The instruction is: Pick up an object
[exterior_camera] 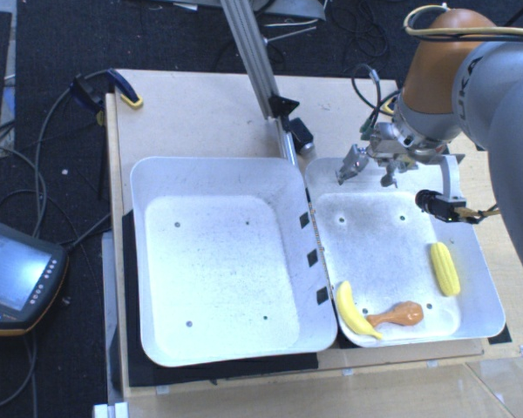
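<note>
My grey arm with its orange band (pixel 440 55) comes in from the right, wrist bent down over the far edge of the right-hand shallow white bin (pixel 471 320). My two-finger gripper (pixel 369 171) hangs above that bin's far left corner, fingers pointing down and a bit left, spread apart with nothing between them. A black cable fitting with a yellow tip (pixel 444 207) sticks out just below the wrist over the bin's far right side. All pickable stuff sits at the near end of the right bin, well apart from the gripper. Yellow corn cob (pixel 444 268) lies near the right wall, long axis running roughly far-to-near, slightly tilted. Yellow banana (pixel 353 312) lies against the left wall near the front corner, curved, long axis far-to-near with its near end bending right. Brown drumstick-shaped toy (pixel 397 315) lies just beside the banana, long axis left-right, fat end right, thin end toward the banana; can't tell if they touch. The left-hand shallow white bin (pixel 148 198) sits alongside, the two overlapping at the shared edge. Lettering on the arm's grey housing at the right is too cut off to read. Grey teach pendant with a screen (pixel 13 273) lies on the floor at left, screen text not legible.
</note>
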You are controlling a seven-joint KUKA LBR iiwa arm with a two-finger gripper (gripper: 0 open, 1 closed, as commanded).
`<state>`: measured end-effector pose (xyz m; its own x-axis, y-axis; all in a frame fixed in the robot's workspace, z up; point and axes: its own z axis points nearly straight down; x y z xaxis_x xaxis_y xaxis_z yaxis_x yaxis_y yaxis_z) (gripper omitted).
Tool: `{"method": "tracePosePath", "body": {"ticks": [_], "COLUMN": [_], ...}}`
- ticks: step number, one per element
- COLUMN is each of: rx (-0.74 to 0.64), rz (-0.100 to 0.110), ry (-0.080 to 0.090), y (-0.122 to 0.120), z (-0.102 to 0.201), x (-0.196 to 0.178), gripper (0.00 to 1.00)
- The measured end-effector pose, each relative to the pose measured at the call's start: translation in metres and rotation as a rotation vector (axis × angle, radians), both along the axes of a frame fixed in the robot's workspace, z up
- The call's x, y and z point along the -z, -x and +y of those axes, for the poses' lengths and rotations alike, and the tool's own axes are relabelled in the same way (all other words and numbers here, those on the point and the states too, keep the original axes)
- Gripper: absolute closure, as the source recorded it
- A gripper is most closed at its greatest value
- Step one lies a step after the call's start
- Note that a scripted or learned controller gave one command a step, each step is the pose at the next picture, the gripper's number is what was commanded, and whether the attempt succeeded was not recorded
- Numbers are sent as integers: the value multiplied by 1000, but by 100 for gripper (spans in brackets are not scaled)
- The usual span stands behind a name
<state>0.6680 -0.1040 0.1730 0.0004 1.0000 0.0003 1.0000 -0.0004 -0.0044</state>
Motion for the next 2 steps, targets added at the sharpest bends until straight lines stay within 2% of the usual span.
{"method": "tracePosePath", "body": {"ticks": [1, 2], "rx": [0, -1], "rz": [1, -3], "ry": [0, 0], "y": [-3, -3], "z": [-7, -7], "x": [58, 79], "gripper": [0, 0]}}
